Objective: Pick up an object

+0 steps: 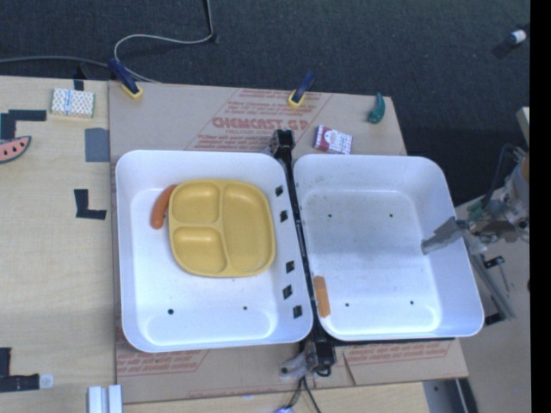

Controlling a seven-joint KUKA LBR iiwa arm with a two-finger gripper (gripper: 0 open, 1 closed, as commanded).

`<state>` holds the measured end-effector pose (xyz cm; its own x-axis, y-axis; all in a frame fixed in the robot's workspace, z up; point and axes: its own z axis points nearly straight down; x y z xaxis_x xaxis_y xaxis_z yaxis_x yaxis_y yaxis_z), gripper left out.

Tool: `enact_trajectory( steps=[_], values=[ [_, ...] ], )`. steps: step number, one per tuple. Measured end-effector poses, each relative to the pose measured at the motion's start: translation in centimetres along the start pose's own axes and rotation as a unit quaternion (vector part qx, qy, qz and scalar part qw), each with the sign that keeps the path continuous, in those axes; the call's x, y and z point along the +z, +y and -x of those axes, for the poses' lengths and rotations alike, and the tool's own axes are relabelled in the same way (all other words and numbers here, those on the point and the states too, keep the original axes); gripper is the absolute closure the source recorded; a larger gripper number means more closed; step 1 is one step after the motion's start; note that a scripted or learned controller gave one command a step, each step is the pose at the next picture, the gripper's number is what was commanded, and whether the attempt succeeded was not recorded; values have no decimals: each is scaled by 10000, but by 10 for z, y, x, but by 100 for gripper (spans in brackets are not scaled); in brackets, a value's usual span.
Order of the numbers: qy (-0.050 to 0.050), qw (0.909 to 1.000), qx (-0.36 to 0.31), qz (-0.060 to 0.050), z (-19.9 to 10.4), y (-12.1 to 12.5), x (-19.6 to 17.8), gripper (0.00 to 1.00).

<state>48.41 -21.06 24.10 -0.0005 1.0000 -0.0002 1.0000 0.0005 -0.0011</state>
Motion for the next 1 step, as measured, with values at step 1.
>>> enact_trajectory(
  steps=[1],
  values=[
    [11,10000,-9,-12,-66,-1,89,0]
  ],
)
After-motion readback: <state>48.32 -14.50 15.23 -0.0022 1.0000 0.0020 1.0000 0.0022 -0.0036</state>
